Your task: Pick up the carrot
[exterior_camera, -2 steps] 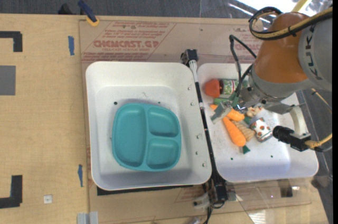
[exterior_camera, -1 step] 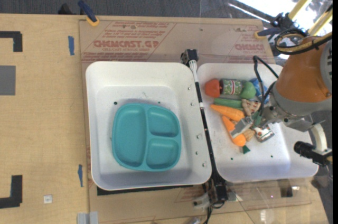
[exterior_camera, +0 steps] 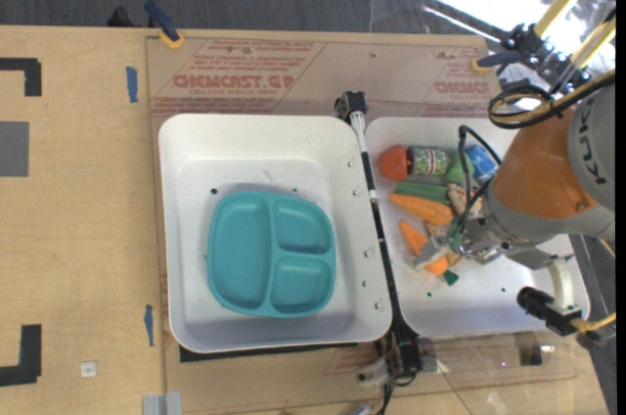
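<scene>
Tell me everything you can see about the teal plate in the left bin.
The teal plate is a rounded-corner tray, plastic by its look, matte and one colour. Raised ridges split it into three compartments: a large one on the left and two smaller ones on the right. It lies flat on the floor of the left white bin, turned slightly askew, roughly central, apart from the walls. Nothing lies in it or touches it.

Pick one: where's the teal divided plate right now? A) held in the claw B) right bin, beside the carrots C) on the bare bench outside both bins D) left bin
D: the teal plate lies flat in the left bin, while the carrots and the arm are over in the right bin.
</scene>
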Available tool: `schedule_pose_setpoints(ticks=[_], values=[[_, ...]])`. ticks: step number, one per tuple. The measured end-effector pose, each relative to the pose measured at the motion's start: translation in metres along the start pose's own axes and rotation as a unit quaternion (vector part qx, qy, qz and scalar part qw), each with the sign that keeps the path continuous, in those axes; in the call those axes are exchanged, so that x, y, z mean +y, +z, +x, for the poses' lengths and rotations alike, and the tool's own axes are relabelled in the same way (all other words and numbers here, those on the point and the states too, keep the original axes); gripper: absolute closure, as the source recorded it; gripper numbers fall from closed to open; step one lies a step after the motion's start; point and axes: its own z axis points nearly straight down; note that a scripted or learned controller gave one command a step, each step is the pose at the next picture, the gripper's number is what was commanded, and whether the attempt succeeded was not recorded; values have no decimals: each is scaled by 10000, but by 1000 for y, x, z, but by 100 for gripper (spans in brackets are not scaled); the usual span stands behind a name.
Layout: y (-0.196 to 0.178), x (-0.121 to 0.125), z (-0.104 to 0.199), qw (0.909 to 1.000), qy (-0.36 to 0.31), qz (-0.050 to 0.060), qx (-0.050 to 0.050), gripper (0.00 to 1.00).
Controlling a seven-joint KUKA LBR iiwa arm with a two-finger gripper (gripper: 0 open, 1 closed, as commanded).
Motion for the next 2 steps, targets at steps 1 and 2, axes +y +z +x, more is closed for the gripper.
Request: schedule_pose_setpoints(ticks=[1, 2], values=[[-11, 2, -1, 10000, 8, -30, -20, 100], [-95, 3, 76, 9958, 915, 18, 6, 100]])
